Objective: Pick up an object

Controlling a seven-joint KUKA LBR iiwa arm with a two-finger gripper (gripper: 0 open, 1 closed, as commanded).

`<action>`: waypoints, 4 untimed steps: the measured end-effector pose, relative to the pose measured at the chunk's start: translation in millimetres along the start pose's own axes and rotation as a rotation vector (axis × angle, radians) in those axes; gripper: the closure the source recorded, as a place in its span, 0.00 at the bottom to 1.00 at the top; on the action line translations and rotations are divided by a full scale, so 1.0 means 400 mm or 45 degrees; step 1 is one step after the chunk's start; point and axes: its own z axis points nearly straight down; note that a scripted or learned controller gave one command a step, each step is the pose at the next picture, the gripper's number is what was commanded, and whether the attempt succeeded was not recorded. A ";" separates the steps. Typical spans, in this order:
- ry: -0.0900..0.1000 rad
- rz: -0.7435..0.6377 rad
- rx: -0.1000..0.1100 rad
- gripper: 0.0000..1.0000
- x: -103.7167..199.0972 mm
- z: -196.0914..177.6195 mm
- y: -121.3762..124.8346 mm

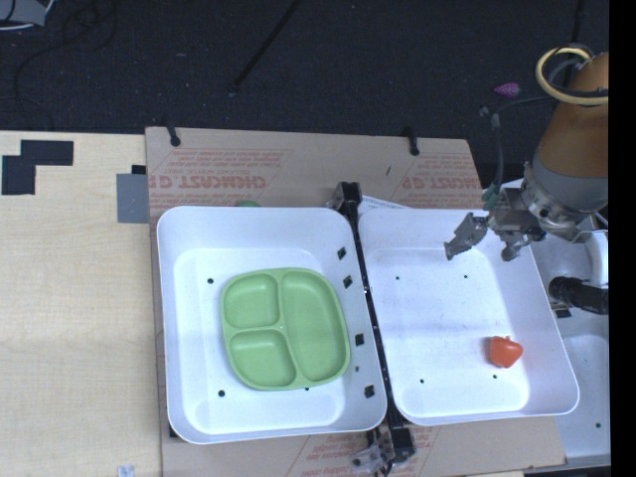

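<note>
open floor around red object [505, 352], bin wall [553, 338] beside

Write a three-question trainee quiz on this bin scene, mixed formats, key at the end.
1. True or false: the green divided plate lies in the same bin as the small red object.
2. Multiple choice: the gripper is over A) the left bin's middle, B) the right bin's far right corner, C) the wooden bench.
3. Fill in: the plate has ___ compartments.

Key: 1 false; 2 B; 3 three.
</note>
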 end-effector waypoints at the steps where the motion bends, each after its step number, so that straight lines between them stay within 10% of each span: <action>1: -0.002 -0.003 -0.016 0.00 0.000 -0.019 0.005; 4: -0.002 -0.001 -0.012 0.00 0.035 0.363 0.011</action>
